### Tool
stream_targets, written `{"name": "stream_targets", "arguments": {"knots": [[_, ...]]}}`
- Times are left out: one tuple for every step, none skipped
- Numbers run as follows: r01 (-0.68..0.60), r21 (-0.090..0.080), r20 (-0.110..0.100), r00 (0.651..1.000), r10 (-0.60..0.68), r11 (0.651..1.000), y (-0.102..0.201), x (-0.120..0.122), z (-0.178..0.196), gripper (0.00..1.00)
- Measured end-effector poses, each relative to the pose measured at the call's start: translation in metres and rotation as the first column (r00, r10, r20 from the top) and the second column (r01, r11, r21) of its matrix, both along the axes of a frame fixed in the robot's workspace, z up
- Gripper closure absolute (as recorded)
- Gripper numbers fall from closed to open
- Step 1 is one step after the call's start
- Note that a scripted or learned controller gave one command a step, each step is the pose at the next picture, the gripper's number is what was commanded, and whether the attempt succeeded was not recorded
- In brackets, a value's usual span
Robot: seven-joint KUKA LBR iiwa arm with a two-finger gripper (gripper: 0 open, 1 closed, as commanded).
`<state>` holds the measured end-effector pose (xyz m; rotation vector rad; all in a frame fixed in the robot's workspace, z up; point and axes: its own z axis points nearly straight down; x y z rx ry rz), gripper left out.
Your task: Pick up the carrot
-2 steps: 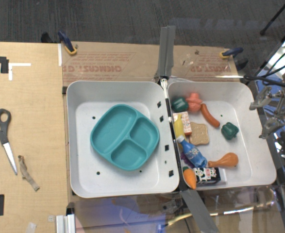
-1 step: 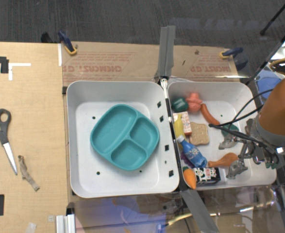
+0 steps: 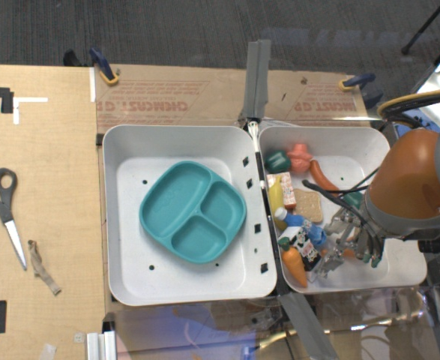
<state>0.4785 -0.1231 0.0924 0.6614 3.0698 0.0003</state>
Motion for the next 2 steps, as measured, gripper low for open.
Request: {"name": "stream_targets", "arguments": {"knots": [[0.001,0.0,0.0,1.0,-0.001,1.0,0.0,0.0,0.0,0.0],[0.525,0.0,0.001,0.851,-0.525,0.851,-0.035,0.0,0.0,0.0]]}}
